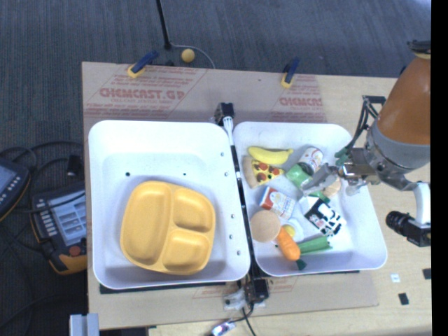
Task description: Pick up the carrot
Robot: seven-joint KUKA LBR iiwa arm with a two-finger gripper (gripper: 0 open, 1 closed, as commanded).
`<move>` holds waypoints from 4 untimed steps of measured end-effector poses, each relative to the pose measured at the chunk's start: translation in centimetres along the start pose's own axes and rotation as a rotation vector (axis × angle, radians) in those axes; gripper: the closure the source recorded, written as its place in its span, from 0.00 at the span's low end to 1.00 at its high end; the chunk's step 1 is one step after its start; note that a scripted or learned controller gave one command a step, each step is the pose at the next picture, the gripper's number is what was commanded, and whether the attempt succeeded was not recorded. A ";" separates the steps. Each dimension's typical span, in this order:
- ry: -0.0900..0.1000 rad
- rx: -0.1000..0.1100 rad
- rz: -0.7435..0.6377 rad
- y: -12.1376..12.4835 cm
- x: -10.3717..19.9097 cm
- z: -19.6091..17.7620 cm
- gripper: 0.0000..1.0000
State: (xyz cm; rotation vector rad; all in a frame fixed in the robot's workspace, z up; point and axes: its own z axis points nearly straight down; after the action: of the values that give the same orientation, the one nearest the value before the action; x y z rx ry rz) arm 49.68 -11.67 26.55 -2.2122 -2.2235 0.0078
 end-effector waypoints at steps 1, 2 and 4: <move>0.005 0.016 -0.028 -1.7 1.8 13.7 0.00; 0.001 -0.019 -0.110 -0.5 2.0 17.0 0.00; 0.000 -0.001 0.370 0.0 3.9 8.3 1.00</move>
State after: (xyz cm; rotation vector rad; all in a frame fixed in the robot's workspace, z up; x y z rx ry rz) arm 49.59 -7.73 18.29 -2.5850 -1.7790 0.0080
